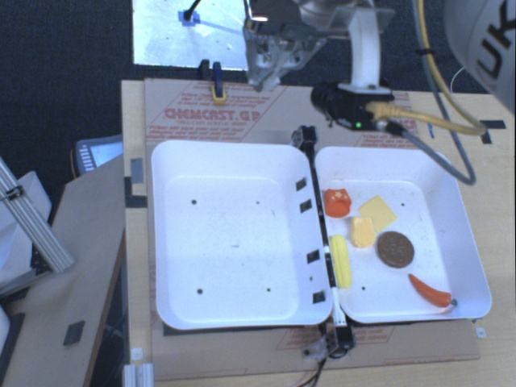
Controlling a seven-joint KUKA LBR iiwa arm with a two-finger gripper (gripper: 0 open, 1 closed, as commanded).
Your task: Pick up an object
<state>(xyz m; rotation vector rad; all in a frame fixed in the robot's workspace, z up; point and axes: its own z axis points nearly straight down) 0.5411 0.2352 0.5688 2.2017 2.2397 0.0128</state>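
Left bin (226, 240): white, shallow, down from the jaws (262, 75) toward the near edge of the counter (97, 240). Jaws parked high over the far edge, above the printed cardboard sheet (210, 113), beyond both bins. Cannot tell whether wide or narrow; nothing seen held.

Right bin (451, 208): down and to the right of the jaws, well apart. All candidates lying there, clustered toward the divider side. Left to right:
- Yellow corn-like piece (342, 262), long axis running near to far, just beside the divider wall.
- Orange-red chunk (337, 202), stubby, closest to the jaws.
- Small yellow block (363, 232), touching or nearly touching a pale yellow flat slice (377, 213).
- Brown round disc (396, 249), flat, cookie-like.
- Red chili pepper (430, 291), slender, long axis slanting down-right, farthest from the jaws.

Judgement: next move needs travel right and toward the near side, then descent. Orange-red chunk likely the shortest reach; flat slice and disc probably hard to pinch.
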